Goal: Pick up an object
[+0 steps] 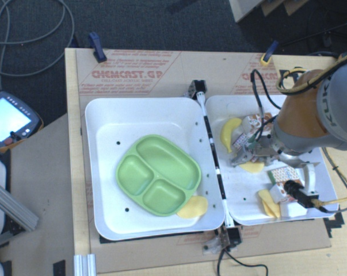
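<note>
- My gripper (247, 153) sits low in the right bin (242, 209), near that bin's centre, among a cluster of small items.
- Jaw state: I cannot tell from this view whether I am released or clenched; nothing is visibly seated in my grasp.
- Nearest items at the front of the right bin: a pale yellow wedge (269, 203) and a small printed packet (284, 183), lying at about 5 o'clock from me.
- A flat yellow piece (252, 167) lies just beside me at 6 o'clock.
- Candidate object: the toy banana (229, 132), just beside me at 10 to 11 o'clock. Its long axis runs roughly 12 to 6 o'clock with a slight curve. My judgement: this offset governs the coming move.
- A crumpled printed wrapper (251, 123) lies at my 12 o'clock; its print is not legible.
- Left bin (98, 154), well apart at 9 o'clock: a green sectioned plate (157, 174), with a pale yellow piece (192, 207) touching its front edge.
- Farthest: the board (161, 73) under the bins carries red repeated lettering, apparently "CHEMCAST".
</note>
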Controlling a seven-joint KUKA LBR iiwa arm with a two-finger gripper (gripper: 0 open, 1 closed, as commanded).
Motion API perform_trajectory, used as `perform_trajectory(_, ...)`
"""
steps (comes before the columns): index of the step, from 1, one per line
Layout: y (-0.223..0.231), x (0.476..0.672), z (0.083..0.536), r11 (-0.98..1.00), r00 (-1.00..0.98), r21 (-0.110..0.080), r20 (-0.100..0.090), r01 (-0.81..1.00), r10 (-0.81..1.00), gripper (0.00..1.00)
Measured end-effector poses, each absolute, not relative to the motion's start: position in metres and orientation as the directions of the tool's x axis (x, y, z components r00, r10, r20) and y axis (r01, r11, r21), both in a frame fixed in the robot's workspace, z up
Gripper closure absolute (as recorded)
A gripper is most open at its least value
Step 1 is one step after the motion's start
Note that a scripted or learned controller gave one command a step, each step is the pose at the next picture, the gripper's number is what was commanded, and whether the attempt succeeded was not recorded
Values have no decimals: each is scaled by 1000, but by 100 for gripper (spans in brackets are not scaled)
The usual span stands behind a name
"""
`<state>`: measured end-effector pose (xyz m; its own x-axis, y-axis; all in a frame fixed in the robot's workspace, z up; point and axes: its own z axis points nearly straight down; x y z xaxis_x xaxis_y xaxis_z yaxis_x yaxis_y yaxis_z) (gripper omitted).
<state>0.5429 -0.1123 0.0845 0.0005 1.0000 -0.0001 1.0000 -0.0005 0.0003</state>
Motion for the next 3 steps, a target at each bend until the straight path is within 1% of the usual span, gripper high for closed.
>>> perform_trajectory(1,-112,543,94,-2,2,2,0,1000,1000,100)
perform_trajectory(2,-159,606,155,1,-1,2,-1,1000,1000,100)
perform_trajectory(3,-159,606,155,0,0,1,-1,1000,1000,0)
